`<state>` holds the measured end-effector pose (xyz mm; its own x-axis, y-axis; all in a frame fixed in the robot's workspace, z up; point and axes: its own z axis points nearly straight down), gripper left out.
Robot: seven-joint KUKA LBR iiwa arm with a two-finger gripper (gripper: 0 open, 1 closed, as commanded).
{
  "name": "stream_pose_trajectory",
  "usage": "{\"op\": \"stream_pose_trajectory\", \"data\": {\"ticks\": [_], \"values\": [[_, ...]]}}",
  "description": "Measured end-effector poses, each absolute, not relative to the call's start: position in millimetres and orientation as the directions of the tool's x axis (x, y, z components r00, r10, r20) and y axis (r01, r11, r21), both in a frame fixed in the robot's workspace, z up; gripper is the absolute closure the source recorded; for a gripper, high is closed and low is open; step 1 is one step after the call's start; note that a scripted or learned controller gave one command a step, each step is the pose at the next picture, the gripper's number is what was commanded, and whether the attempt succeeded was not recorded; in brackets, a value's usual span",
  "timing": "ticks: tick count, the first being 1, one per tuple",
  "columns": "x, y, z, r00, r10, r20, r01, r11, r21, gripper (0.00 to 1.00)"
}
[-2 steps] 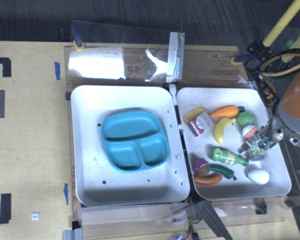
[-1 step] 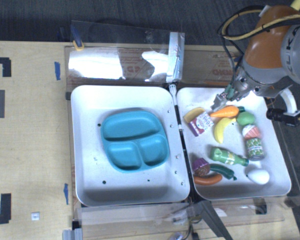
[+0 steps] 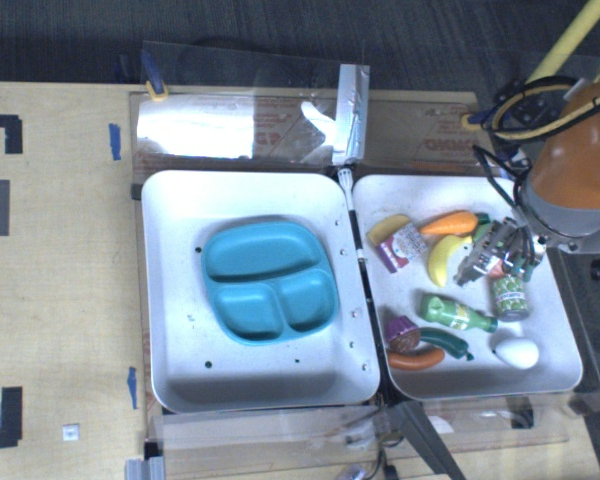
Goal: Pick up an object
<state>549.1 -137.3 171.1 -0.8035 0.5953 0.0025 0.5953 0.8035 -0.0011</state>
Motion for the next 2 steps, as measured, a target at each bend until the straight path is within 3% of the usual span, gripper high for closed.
{"op": "stream_pose_trajectory", "data": {"ticks": [1,2], "values": [[518.1,-106.6,190.3,-0.573,0.819,0.004,0.819,0.573,-0.003,1.00],[538.0,-67.5,183.8,-0.460,0.888,0.001,0.888,0.460,-0.002,1.00]]}}
